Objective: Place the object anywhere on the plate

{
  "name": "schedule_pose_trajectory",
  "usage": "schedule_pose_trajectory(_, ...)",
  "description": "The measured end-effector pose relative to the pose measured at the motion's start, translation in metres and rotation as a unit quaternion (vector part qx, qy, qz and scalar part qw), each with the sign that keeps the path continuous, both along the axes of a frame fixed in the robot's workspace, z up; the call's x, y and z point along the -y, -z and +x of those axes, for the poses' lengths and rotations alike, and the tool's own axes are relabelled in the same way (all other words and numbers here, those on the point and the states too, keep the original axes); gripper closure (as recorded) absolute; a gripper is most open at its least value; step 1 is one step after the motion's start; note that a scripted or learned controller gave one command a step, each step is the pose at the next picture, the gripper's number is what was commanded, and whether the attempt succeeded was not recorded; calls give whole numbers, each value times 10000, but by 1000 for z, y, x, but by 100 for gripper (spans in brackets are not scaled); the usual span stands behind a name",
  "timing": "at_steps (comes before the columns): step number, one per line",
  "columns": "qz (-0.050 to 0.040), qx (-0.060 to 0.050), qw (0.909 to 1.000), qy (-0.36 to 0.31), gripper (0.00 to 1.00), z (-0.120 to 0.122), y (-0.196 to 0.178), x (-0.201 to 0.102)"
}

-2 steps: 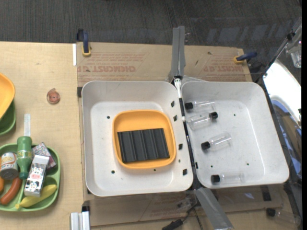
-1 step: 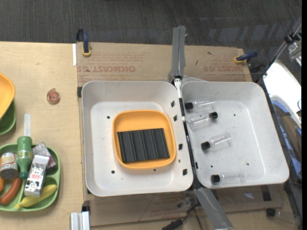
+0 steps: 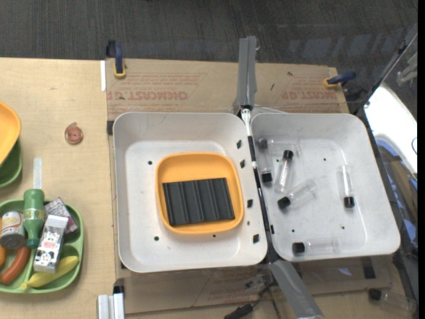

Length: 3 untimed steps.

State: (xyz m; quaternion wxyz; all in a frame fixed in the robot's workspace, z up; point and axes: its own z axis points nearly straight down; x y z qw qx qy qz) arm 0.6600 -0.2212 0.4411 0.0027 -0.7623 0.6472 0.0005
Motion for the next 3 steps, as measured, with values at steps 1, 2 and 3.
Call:
schedule_pose_trajectory(1, 2, -7, 9792, -2028, 0, 0, 83, -14)
schedule_pose_trajectory(2, -7, 1, 9348, -3551, 0, 0, 150, -10)
schedule_pose_trajectory(3, -16, 16, 8856, -4645, 0, 0, 191, -20)
